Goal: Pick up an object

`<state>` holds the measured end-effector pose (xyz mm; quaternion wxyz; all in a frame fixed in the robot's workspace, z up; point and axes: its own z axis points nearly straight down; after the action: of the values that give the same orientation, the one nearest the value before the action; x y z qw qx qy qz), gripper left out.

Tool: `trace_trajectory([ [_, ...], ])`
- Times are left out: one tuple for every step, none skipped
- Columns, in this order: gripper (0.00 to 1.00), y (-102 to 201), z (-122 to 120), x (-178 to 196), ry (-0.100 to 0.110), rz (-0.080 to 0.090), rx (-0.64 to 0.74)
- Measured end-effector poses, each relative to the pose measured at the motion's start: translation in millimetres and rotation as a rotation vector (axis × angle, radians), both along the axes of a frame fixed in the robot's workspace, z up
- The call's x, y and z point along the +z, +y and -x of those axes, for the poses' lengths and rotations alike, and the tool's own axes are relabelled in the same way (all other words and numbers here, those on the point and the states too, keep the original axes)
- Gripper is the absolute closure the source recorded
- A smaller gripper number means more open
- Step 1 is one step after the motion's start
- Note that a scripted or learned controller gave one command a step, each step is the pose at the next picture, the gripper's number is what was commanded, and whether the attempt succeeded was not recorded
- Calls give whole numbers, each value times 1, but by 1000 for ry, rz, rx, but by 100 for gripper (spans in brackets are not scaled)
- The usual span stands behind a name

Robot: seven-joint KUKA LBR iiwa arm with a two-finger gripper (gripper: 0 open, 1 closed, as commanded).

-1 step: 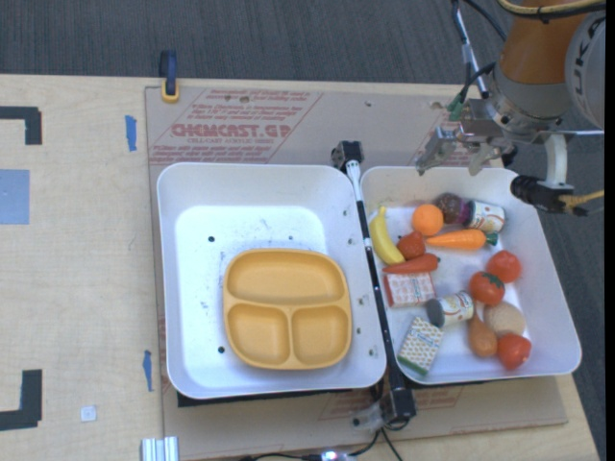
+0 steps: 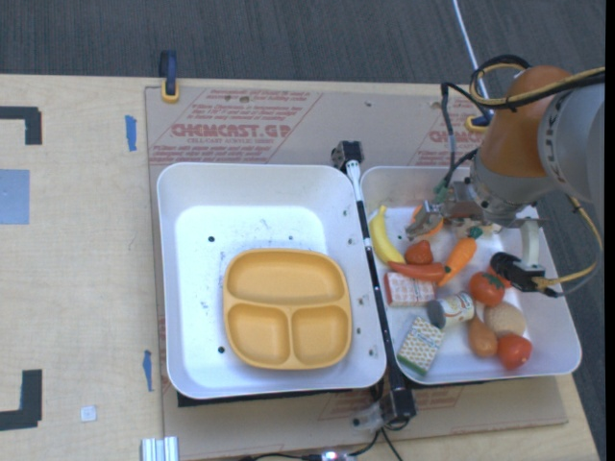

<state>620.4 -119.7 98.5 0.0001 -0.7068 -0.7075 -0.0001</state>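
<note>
- Over the right bin (image 2: 567, 358), camera view: the arm reaches in from the right, and its gripper (image 2: 452, 214) sits low at the bin's upper end, among the topmost items. Whether the gripper is spread or pressed together cannot be told; nothing is visibly held.
- Right bin contents: the items lie loosely heaped, consistent with a pick bin. They include a banana (image 2: 384, 240), a carrot (image 2: 459, 255), a red pepper-like piece (image 2: 416, 271), a tomato (image 2: 487, 288), a small carton (image 2: 420, 345) and a potato (image 2: 481, 337).
- Likely target, as a judgement: the carrot, just below the gripper. Its long axis runs diagonally, thick end toward upper right, narrow end toward lower left, touching the red piece.
- Banana: long axis near vertical, curved along the bin's left wall.
- Left bin (image 2: 183, 257): holds a yellow divided tray (image 2: 286, 307), lying flat, a probable drop location.
- Counter (image 2: 77, 257): carries both bins side by side.
</note>
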Motion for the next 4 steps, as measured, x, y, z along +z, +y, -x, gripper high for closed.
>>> trace_trajectory([
  [100,0,0,9,0,0,-1],
  [0,0,0,8,1,0,-1],
  [0,25,29,-9,-16,8,-1],
  [100,22,28,2,-19,12,-4],
])
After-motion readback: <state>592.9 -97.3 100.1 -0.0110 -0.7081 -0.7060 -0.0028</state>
